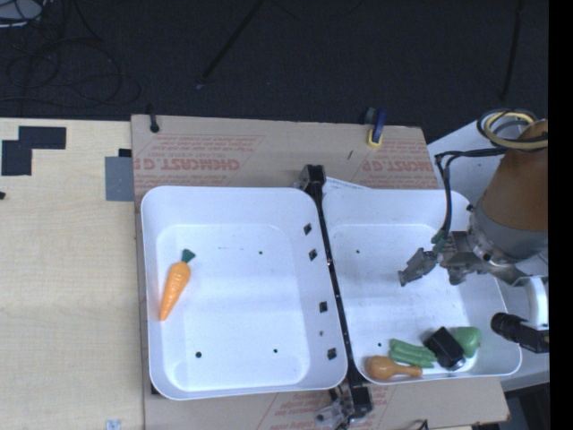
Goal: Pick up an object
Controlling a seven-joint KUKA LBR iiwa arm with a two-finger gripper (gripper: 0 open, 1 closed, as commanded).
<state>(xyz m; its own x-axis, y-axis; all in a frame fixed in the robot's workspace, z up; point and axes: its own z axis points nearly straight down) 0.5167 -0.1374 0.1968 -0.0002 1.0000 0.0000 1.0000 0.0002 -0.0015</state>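
Orange carrot (175, 285) lies near the left bin's (224, 200) left wall, long axis running near-to-far, green top toward the far edge, while our end effector (421, 267), grip state we cannot tell, hangs over the right bin (394, 218), so we should close across the carrot's width.

A robotics lab: two shallow white plastic bins (228, 206) sit on taped brown cardboard sheets (269, 150) over a pale wooden worktop (63, 285), loose black cables (54, 25) trail across the dark floor at upper left, and a grey-and-orange robot arm (519, 195) enters at right.
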